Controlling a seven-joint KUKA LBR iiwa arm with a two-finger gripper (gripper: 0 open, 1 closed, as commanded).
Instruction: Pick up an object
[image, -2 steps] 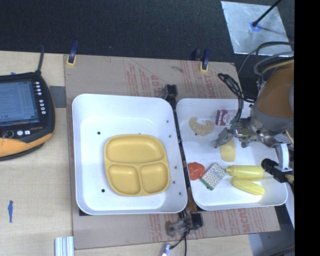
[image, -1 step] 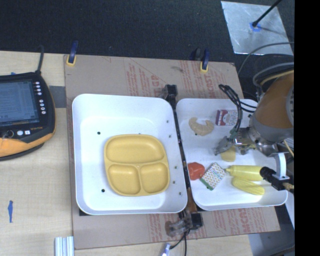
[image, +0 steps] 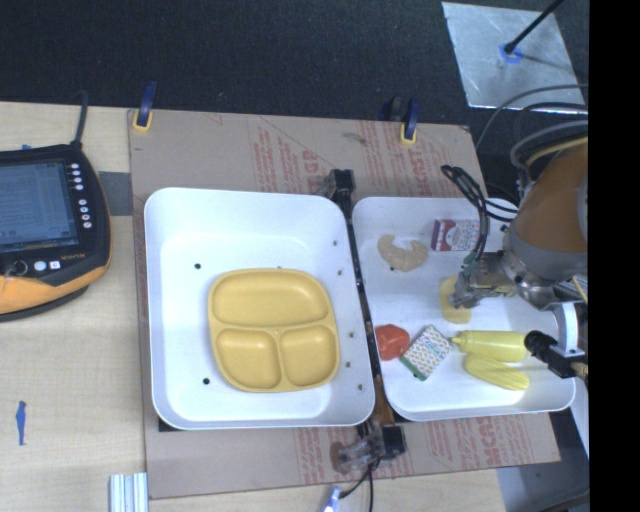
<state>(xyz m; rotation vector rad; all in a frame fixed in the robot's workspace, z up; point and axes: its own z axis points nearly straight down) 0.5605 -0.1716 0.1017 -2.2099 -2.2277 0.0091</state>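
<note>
Left bin (image: 170, 300), as I see it on my feed — a shallow white tub on the cardboard-covered counter (image: 250, 150), holding one item: a yellow three-compartment tray (image: 272, 327), lying flat near the middle, its compartments bare.

Right bin (image: 400, 400) — same white tub, touching the left one along their shared edge. I count these in it:
- a tan, bitten-looking food piece (image: 404, 253) toward the far left part;
- a small red-and-white carton (image: 453, 236) at the far wall, just beside the arm's cabling;
- a red rounded object (image: 391, 340) at the near left, against the bin wall;
- a speckled, multicoloured block (image: 427, 351) touching or just beside the red one, tilted on a corner;
- two yellow banana-shaped pieces (image: 492, 357) lying side by side at the near right;
- a small yellow object (image: 453, 300) directly under the gripper (image: 466, 293).

Gripper: lowered into the right bin over that small yellow object. From my view I cannot tell how far the fingers are parted, nor whether they have hold of it.

Arm (image: 545, 215): grey with an orange band, reaching in from the right, wrist bent down toward the bin's middle.

Off the bins — a handheld control pendant (image: 45, 225) lies on the counter at far left.
</note>
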